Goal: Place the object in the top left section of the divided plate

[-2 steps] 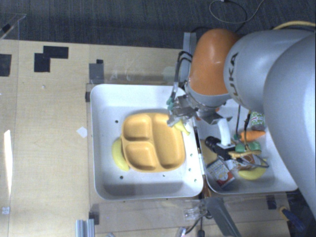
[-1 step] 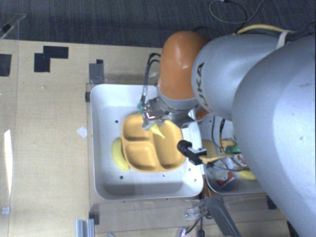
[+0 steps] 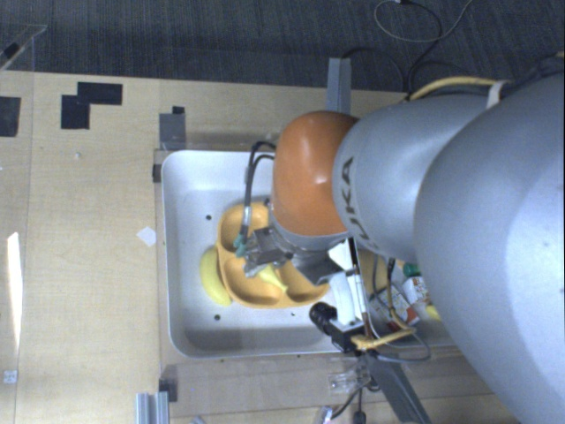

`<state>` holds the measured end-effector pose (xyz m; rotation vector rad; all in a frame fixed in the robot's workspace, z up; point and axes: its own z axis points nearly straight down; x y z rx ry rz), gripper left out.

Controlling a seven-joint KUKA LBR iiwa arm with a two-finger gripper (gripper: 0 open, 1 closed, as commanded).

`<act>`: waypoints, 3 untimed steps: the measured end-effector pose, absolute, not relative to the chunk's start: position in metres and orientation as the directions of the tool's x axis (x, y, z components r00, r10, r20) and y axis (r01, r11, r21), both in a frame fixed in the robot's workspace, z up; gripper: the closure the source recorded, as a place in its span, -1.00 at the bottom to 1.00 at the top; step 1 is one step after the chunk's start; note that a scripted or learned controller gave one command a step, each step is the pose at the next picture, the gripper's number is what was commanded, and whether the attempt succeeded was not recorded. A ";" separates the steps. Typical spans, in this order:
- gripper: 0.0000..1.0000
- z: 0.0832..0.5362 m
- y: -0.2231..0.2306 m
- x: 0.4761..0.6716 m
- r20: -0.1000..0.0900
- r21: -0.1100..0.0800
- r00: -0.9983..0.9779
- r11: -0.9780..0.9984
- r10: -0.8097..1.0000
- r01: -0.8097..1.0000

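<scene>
An orange-yellow divided plate (image 3: 240, 291) lies in the left white bin (image 3: 185, 237), mostly hidden under my arm. A pale yellow object (image 3: 212, 276) rests against the plate's left rim on the bin floor. My gripper (image 3: 252, 256) hangs directly over the plate, with its grey wrist body and teal cable covering the plate's upper sections. The arm's orange band (image 3: 309, 175) blocks the rest of the plate.
The grey arm covers the right bin. A small bottle with a red-and-white label (image 3: 410, 294) peeks out beside the arm at the right. Cables and a black connector (image 3: 322, 316) hang near the bin's lower edge. Bench surface lies to the left.
</scene>
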<state>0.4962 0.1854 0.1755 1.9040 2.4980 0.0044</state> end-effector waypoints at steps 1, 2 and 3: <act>1.00 0.121 0.171 0.506 0.006 0.003 -0.016 0.016 1.000 1.000; 1.00 0.215 0.096 0.510 0.002 0.004 0.086 -0.086 0.996 0.996; 1.00 0.231 0.167 0.546 0.001 0.003 -0.076 0.076 0.997 0.997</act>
